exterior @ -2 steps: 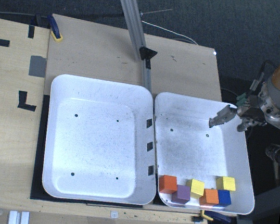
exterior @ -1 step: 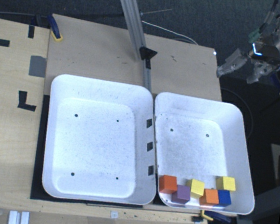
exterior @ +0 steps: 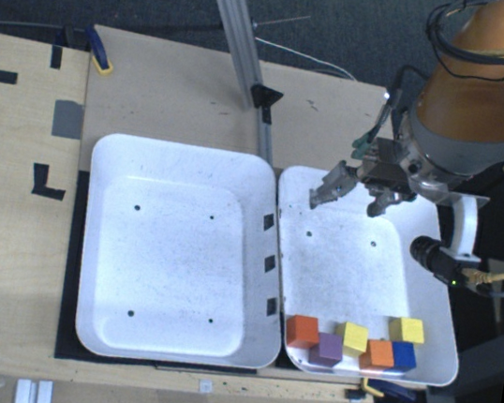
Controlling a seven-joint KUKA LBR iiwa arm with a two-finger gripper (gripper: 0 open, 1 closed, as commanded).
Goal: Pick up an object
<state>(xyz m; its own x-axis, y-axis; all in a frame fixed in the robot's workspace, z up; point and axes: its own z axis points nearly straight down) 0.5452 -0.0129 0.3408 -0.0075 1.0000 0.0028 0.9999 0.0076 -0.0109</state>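
I see the gripper [exterior: 348, 196] spread and holding nothing, over the far end of the right bin [exterior: 384, 264]. The blocks [exterior: 353, 343] sit clustered along that bin's near edge, well apart from it.

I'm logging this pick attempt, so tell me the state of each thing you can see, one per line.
pincer: open, holding nothing, over the right bin's far end
right bin: holds six blocks along its near edge
blocks: resting, untouched, clustered together
left bin: flat on the bench
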